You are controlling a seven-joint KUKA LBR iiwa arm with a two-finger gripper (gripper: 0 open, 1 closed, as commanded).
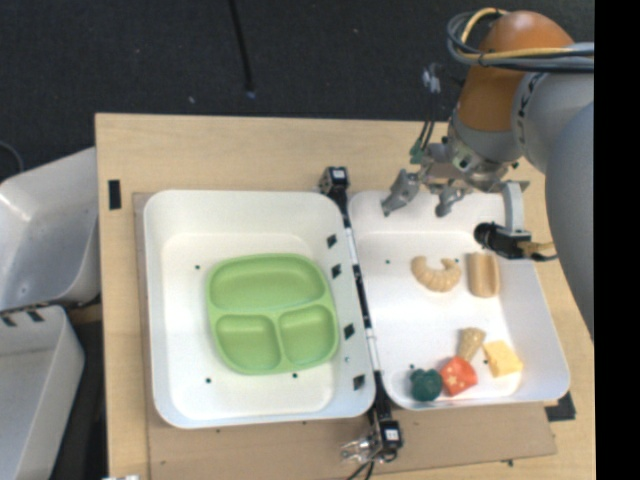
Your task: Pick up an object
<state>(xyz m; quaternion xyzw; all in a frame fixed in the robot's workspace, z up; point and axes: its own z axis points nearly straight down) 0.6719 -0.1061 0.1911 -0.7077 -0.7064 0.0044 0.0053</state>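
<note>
**Arm above the far edge, food untouched**

The croissant (437, 273) lies mid-way in the right bin (535, 298), a small wooden block (483, 274) just beside it. Nearer the front sit a green piece (426, 384), a tomato (458, 375) and a cheese wedge (503, 358), bunched together. The gripper (424, 194) hangs over the bin's far edge, fingers spread, holding nothing. The bunching risks a fouled grasp. The left bin (160, 298) bears a green tray (272, 313).

1. Pincer (424, 197) hovers over the far edge of the right bin (400, 343) — fingers spread, nothing between them.
2. Right bin holds a croissant (437, 273) just beside a tan roll (483, 274); nearer the front, a green piece (425, 384), a red piece (458, 376) and a yellow block (502, 358).
3. Left bin (175, 238) — green divided tray (271, 312).
</note>
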